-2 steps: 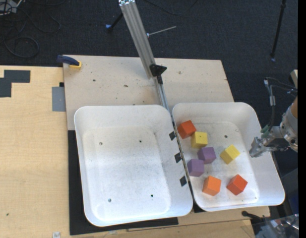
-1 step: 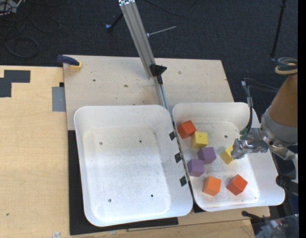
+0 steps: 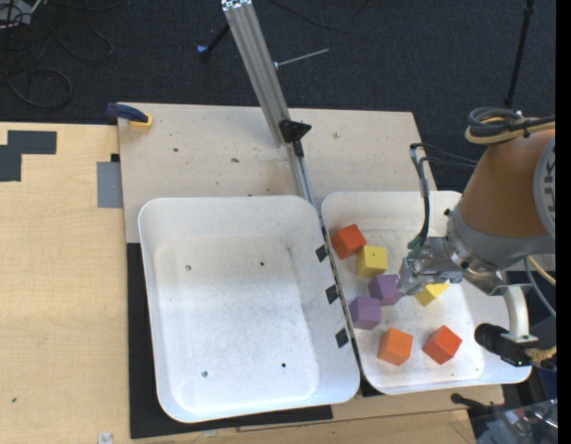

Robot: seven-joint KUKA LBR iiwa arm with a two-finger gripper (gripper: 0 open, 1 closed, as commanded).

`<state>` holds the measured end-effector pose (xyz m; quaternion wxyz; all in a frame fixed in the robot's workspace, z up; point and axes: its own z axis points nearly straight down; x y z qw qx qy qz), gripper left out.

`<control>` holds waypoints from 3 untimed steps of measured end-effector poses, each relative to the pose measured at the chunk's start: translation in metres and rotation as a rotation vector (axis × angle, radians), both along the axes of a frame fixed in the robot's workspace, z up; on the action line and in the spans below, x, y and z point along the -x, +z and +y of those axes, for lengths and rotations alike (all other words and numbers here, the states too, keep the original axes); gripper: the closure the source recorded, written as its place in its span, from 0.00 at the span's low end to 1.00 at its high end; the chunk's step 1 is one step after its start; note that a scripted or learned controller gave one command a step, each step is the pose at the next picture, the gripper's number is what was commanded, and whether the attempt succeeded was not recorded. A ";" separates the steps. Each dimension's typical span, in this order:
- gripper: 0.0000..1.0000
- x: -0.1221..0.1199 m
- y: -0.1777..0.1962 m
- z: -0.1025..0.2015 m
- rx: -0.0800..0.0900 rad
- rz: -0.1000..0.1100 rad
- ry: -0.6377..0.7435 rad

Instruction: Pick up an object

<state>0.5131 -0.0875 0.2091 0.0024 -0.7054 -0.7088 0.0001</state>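
- Two white bins side by side: left bin [image 3: 174, 248] and right bin [image 3: 396, 206]. All positions below are given relative to the right bin.
- Block count inside the right bin: seven in total — three orange, two purple, two yellow.
- Orange: one [image 3: 348, 240] near the bin's upper left, beside the wall shared with the left bin; two along the near edge, one [image 3: 394, 345] at the middle and one [image 3: 441, 344] toward the right.
- Purple: one [image 3: 365, 312] by the shared wall at mid-height; one [image 3: 385, 288] at the bin's centre.
- Yellow: one [image 3: 373, 260] just below the upper orange block; one [image 3: 433, 291] right of centre, partly covered by the gripper.
- Gripper [image 3: 420, 276] low over the bin's centre, between the central purple block and the partly covered yellow block.
- Cannot tell from this view whether it is clenched, released, or grasping anything.
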 end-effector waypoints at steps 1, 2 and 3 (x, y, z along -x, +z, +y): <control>1.00 -0.009 -0.008 0.051 0.000 0.002 0.000; 1.00 -0.010 -0.011 0.105 0.000 0.003 -0.001; 1.00 -0.022 0.006 0.152 0.002 -0.002 0.000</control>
